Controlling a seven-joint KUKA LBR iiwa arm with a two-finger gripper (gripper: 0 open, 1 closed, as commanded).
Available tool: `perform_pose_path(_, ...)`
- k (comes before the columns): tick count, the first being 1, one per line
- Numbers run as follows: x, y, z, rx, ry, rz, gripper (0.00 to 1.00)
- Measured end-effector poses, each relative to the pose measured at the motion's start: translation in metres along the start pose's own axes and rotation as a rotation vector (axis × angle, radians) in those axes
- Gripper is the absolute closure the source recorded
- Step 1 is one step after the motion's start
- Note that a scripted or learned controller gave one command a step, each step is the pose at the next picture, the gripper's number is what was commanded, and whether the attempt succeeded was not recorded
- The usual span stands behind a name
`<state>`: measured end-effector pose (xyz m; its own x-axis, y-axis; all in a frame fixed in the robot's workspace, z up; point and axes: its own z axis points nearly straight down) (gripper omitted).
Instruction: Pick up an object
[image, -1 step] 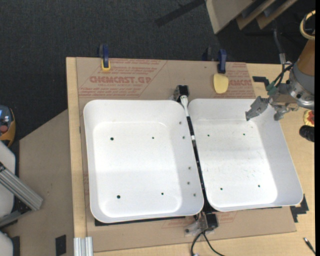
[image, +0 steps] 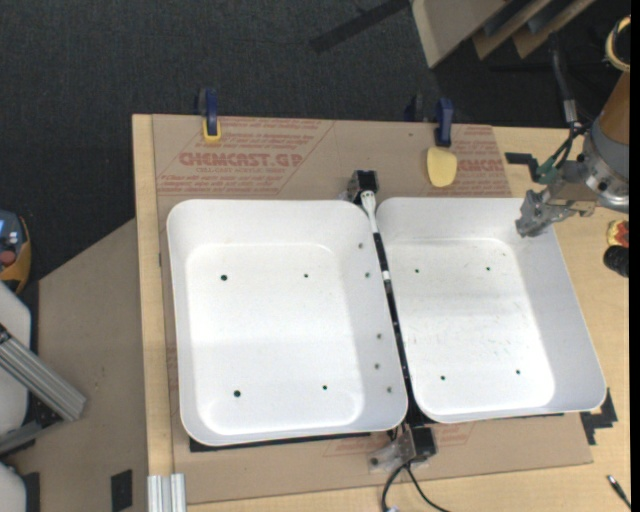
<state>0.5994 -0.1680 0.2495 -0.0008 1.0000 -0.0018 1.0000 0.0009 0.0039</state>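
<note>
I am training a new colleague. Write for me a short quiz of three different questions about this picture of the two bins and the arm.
1. True or false: the two shallow white plastic bins, left and right, lie side by side on a brown cardboard sheet.
2. Where is the arm's grey metal pincer? A) over the middle of the left bin; B) at the far right corner of the right bin; C) at the near edge of the left bin.
3. Fill in: the blue clamps hold the sheet at its ____ edge.

Key: 1 true; 2 B; 3 far.
</note>
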Motion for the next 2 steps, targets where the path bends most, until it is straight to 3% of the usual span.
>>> perform_pose_path(1,-0.059,-0.024,-0.056,-0.002,-0.002,0.003,1.0)
perform_pose_path(2,0.063,-0.063,-0.023,0.011,0.007,-0.008,1.0)
